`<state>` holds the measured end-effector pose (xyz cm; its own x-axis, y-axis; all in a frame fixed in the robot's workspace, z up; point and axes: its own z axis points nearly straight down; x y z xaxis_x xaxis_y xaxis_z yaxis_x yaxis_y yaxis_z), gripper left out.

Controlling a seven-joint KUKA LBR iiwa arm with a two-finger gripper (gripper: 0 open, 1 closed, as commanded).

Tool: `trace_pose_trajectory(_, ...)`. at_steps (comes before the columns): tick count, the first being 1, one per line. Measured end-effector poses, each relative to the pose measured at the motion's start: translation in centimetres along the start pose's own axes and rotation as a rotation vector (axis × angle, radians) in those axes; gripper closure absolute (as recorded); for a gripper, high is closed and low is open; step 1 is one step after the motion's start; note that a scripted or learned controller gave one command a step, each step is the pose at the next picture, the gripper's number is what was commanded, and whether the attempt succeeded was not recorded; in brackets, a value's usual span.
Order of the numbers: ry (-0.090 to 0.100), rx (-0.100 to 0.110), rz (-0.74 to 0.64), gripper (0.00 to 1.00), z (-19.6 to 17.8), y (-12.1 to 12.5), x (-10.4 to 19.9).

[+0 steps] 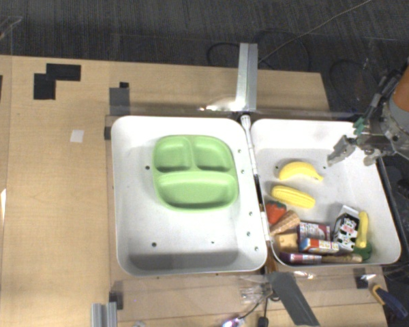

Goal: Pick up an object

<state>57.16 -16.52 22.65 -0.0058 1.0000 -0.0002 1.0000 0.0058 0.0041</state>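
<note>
Gripper point(354, 152) hangs over upper right part of shallow white right bin point(307, 131), fingers spread wide, nothing between them. Curved yellow plastic banana point(300, 171) lies left of and below gripper, apart from it, smooth and glossy. Yellow toy corn cob point(293, 196) sits just below banana. Green three-compartment plastic plate point(194, 171) far left, in shallow white left bin point(133, 203).

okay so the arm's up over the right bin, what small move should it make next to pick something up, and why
Probably a short move toward the bin's middle and down over the banana. The gripper hangs above the bare upper part of the right bin with nothing between its fingers, and the banana is the nearest item, lying apart from the clutter packed along the bin's near edge.
</note>
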Motion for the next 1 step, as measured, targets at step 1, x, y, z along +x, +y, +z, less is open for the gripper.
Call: trace_pose_trajectory(1, 0.000, -0.001, -0.213, 0.00, 12.88, 0.34, 6.46)
